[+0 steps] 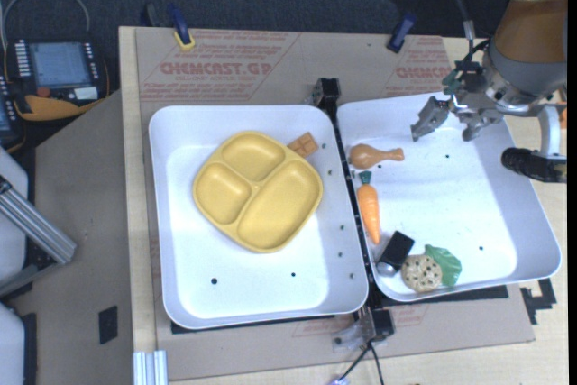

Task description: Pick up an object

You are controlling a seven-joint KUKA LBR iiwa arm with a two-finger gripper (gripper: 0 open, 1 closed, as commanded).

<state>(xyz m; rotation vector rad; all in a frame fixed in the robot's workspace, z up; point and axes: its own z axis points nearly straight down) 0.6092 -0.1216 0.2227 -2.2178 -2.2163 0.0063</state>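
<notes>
My gripper [448, 123] hangs over the back of the right bin [478, 203], open, with nothing between its fingers. To its left a tan chicken drumstick [373, 156] lies near the bin's left wall. Below that sits an orange carrot [369, 207]. Near the front edge are a small black block [394, 251], a round cookie [418, 273] and a green leafy piece [446, 262]. All of these lie well below and left of the gripper.
The left bin [189, 275] holds a yellow divided plate [258, 190], with a small brown block [304, 144] at its back right corner. A black post [326, 91] stands between the bins at the back. The right bin's middle and right side are bare white floor.
</notes>
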